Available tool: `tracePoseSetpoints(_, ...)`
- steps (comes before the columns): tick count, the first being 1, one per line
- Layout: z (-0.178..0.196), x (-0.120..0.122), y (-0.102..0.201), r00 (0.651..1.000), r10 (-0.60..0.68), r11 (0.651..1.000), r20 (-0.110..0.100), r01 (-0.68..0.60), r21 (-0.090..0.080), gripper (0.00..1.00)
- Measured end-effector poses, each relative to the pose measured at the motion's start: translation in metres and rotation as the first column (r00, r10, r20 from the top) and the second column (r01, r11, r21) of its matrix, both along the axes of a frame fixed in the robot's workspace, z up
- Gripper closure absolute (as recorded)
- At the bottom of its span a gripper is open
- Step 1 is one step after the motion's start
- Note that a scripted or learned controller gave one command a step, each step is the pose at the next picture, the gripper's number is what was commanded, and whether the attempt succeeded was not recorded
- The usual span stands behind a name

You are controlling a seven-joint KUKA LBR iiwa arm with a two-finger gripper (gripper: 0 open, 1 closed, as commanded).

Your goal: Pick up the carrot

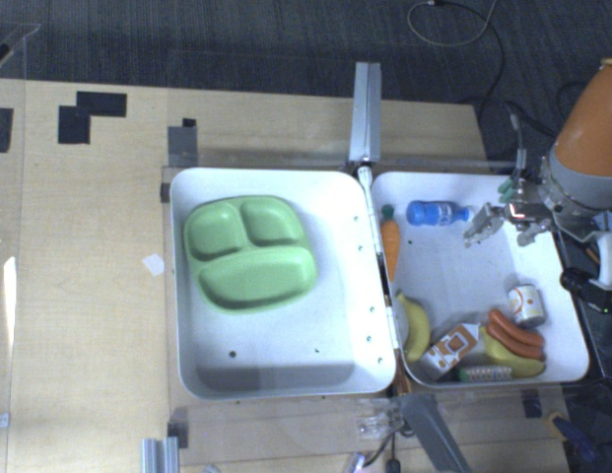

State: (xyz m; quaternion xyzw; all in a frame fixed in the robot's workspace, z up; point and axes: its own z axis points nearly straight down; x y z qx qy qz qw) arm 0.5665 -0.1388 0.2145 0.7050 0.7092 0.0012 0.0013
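A: Where is the carrot (pixel 389 246) at this moment?

B: It lies in the right bin (pixel 439 264), pressed along the left wall, its green end toward the blue bottle (pixel 431 212). The tool (pixel 507 217) hangs over the far right part of the same bin, well apart from the carrot. Its fingers look spread open and nothing is between them.

A: How should it make the approach well?

B: I think it must cross the bin to the left and come down with the fingers across the carrot's width. The wall is touching the carrot, so one finger has almost no room there. The banana (pixel 416 325) lies near the lower end.

A: What is unclear?

B: The fingertips are small and blurred. The packets in the near corner overlap each other.
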Motion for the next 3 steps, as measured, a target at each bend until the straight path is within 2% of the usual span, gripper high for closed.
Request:
tracePoseSetpoints(1,-0.125,-0.004,0.049,0.999,0.037,0.999,0.011,-0.037,-0.001,0.0)
tracePoseSetpoints(2,-0.028,0.002,0.062,0.978,0.209,0.978,0.003,-0.209,-0.001,0.0)
tracePoseSetpoints(3,0.057,-0.03,0.069,0.954,0.298,0.954,0.004,-0.298,-0.002,0.0)
